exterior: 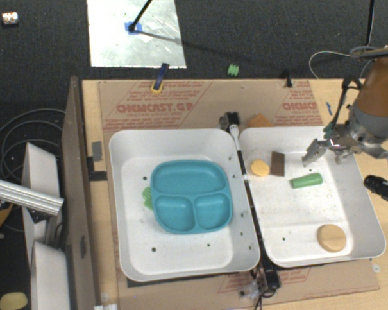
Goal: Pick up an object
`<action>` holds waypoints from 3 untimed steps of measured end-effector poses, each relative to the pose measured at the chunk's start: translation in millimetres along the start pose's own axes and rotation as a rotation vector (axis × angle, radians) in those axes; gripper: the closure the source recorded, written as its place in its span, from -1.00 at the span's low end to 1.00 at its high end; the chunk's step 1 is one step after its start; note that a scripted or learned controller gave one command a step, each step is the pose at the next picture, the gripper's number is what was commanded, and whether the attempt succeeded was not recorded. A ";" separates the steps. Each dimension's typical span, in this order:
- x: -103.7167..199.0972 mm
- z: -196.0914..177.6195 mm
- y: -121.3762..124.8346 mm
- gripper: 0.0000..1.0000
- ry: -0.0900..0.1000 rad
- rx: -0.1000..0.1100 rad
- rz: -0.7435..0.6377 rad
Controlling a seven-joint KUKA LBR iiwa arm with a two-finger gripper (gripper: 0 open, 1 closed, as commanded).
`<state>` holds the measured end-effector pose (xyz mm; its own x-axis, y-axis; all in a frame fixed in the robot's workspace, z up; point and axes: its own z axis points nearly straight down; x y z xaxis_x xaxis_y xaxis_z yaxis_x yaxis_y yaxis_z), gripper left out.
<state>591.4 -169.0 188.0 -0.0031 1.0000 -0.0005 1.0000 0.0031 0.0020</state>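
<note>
The right bin (pixel 352 250) holds a green cylinder (pixel 306 180), a small yellow lump (pixel 261 168), a dark brown block (pixel 278 163) and a tan round piece (pixel 332 237). My gripper (pixel 319 151) hangs over the bin's far right part, just above and right of the green cylinder, and touches none of the objects. The grey arm with its orange band (pixel 376 98) comes in from the right edge. In the left bin (pixel 131 250) lies a blue divided tray (pixel 190 195), with a green scrap (pixel 147 197) poking out at its left side.
An orange piece (pixel 260 120) lies on the cardboard behind the right bin. A black clip (pixel 231 122) sits where the bins meet at the back. Cables (pixel 331 58) loop above the arm. A black part (pixel 383 186) juts in beside the right bin.
</note>
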 end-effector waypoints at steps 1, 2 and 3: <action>69.1 98.8 50.3 -1.00 0.002 -0.004 -0.007; 38.3 102.7 67.1 -1.00 -0.001 -0.003 0.002; 39.5 91.5 67.6 1.00 -0.001 -0.005 -0.002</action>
<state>659.0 -129.3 96.6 -0.0047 1.0000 -0.0014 1.0000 0.0047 0.0067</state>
